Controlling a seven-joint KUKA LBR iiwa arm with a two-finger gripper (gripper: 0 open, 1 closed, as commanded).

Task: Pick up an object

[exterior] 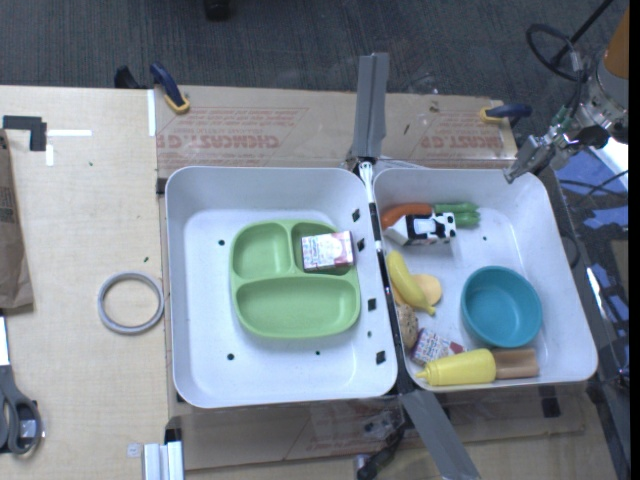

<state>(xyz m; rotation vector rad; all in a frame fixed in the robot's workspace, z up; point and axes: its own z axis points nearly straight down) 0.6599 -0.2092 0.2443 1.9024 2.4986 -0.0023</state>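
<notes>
The left bin [200,268] holds a green divided plate [290,303] with a small pink and white carton [327,252] lying in its upper right compartment. In the right bin [545,228] lie a carrot [405,213], a black and white toy cow [432,228], a banana [405,280], a teal bowl [500,308], a yellow bottle [458,368] and a small printed packet [430,346]. My gripper [530,158] hangs over the right bin's far right corner, well away from all these objects. Nothing is visibly held in it.
A grey tape ring [130,301] and scissors [18,423] lie on the bench left of the bins. A brown bag [12,228] sits at the left edge. Clamps [170,88] hold the cardboard behind the bins. A metal bar [372,103] rises between the bins.
</notes>
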